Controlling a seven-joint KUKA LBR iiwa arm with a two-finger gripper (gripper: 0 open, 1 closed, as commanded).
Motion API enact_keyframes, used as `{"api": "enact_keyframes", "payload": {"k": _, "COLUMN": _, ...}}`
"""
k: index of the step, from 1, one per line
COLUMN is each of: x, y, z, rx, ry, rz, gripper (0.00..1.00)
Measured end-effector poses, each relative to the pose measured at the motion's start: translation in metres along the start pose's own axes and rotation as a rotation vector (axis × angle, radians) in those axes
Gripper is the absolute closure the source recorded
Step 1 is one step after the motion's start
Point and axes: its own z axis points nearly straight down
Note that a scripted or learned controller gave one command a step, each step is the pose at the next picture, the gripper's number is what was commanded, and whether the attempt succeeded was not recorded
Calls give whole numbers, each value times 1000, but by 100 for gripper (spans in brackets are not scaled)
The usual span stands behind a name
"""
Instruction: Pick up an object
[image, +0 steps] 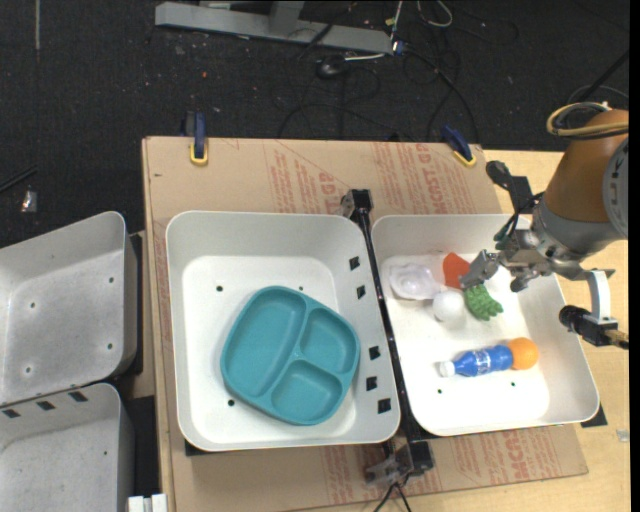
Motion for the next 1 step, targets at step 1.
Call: {"api": "enact_keyframes", "payload": {"k": 1, "x": 1, "y": 0, "z": 43, "rx": -3, "ry": -1, "rz": -1, "gripper": 0}}
